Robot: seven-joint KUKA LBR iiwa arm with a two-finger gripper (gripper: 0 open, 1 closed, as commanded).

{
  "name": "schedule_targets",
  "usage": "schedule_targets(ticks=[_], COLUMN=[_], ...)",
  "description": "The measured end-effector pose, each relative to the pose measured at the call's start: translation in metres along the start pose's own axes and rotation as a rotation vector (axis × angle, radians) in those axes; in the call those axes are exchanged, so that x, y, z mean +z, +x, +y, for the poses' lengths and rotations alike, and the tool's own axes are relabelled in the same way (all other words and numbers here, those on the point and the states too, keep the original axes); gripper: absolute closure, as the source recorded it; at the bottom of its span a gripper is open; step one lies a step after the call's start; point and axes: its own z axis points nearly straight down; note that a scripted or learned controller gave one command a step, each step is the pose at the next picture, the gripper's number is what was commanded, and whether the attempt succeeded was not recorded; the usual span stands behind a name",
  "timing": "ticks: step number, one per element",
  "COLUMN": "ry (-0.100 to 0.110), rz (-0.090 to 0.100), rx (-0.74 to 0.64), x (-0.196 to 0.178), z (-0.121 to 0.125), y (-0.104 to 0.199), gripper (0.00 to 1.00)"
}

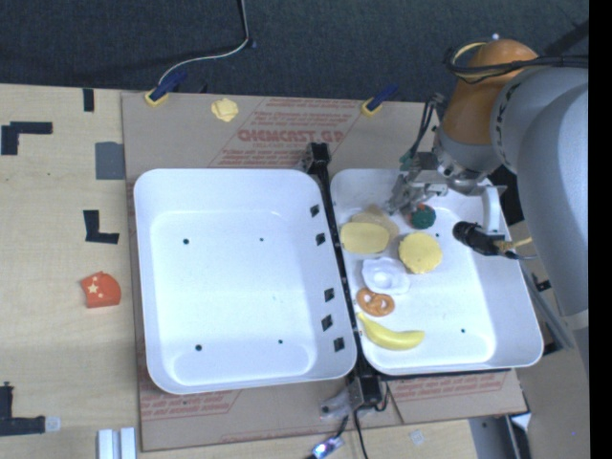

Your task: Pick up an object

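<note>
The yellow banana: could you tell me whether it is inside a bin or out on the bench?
Inside. The curved yellow banana lies on the floor of the right white bin, near its front edge, just below the orange pretzel-shaped piece.

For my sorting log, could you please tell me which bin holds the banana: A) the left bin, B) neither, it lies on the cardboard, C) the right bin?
C: the banana lies near the front edge of the right bin, below the pretzel.

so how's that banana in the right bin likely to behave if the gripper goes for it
The banana looks like smooth toy plastic, so probably light and a bit slippery. Its curved shape may let it rock or spin when nudged. It lies close to the bin front wall and near the pretzel, which could crowd a grasp.
</note>
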Motion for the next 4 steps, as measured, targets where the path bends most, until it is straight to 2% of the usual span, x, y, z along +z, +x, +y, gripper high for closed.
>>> schedule_targets(ticks=[1, 2, 3, 4], ry=[-0.008, 0.003, -0.010, 0.000], rz=[-0.002, 0.000, 0.000, 0.002], rx=[0.001, 0.000, -0.003, 0.000], x=[-0.172, -0.172, -0.338, -0.402], z=[0.001, 0.000, -0.005, -0.011], y=[-0.016, -0.015, 0.025, 0.049], gripper=[1.00, 1.00, 1.00, 1.00])
